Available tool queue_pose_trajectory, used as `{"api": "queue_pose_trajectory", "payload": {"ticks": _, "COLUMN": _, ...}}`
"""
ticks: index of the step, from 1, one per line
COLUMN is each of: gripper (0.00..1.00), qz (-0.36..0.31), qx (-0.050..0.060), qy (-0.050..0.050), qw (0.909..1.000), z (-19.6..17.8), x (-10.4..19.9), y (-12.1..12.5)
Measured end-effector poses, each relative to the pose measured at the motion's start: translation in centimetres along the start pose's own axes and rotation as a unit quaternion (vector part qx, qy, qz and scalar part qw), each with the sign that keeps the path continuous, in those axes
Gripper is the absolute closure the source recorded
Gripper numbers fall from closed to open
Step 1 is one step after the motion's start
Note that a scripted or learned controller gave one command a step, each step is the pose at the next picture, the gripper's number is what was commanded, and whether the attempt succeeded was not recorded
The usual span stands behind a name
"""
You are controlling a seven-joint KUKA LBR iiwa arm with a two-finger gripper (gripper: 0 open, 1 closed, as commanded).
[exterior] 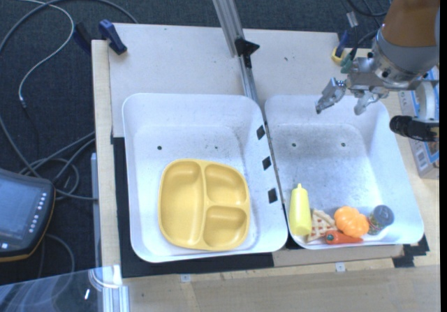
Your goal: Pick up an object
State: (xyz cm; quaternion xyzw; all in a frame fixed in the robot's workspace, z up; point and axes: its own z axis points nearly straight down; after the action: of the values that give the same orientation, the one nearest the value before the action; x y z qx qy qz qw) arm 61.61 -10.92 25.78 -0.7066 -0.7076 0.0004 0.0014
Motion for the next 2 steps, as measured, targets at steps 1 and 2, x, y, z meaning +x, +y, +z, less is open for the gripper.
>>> {"api": "queue_pose_trajectory", "payload": {"ticks": 1, "gripper": 0.00, "qz": 0.000, "qx": 0.000, "qy": 0.000, "qw": 1.0000, "z": 0.0, "x": 0.0, "y": 0.0}}
{"api": "queue_pose_trajectory", "payload": {"ticks": 2, "gripper": 0.00, "qz": 0.000, "qx": 0.002, "qy": 0.000, "qw": 1.0000, "z": 4.5, "x": 0.5, "y": 0.5}}
